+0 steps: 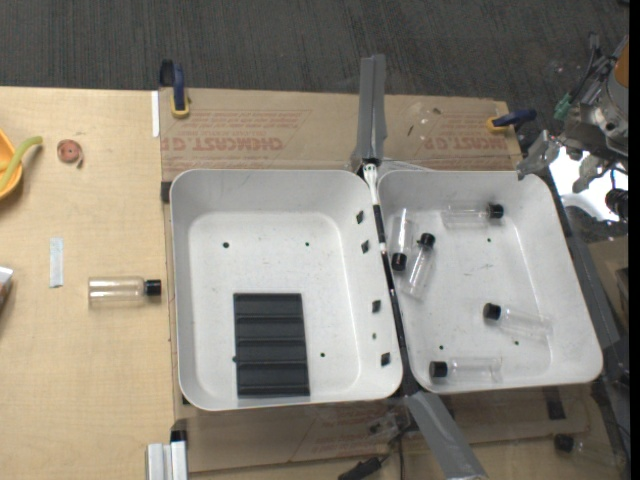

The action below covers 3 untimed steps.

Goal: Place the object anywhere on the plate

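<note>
Five clear vials with black caps lie flat in the right bin (pixel 560 268), none upright. One (pixel 468 214) runs along the far wall, cap toward the right. Two lie near the left wall: one (pixel 401 236) with its cap toward the front, its neighbour (pixel 420 260) with its cap toward the far side. A fourth (pixel 517 319) lies near the right wall with its cap leftward, and a fifth (pixel 466 369) lies along the front wall, cap also leftward. The gripper (pixel 585 118) hangs beyond the bin's far right corner, well apart from every vial; whether it is wide or narrow cannot be told. The dark ridged plate (pixel 270 345) lies near the left bin's (pixel 200 218) front edge.
</note>
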Each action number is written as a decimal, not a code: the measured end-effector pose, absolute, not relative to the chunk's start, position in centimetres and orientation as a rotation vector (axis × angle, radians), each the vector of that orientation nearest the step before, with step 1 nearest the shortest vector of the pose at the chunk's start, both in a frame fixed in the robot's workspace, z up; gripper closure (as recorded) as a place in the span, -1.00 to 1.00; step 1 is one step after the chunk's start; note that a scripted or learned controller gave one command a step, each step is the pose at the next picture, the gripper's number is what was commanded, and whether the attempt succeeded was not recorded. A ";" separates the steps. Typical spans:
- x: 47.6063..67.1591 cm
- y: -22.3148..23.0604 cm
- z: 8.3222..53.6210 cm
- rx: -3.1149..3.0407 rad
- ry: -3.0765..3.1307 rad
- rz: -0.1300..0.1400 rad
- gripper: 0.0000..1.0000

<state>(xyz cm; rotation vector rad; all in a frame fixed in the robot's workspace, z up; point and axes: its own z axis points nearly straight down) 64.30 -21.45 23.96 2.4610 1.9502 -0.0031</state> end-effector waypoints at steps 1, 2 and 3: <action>64.2 -21.5 38.2 2.569 1.807 -0.004 -1.00; 65.9 -21.5 44.1 2.620 1.734 -0.004 -1.00; 65.9 -16.1 44.0 2.764 1.497 -0.008 -1.00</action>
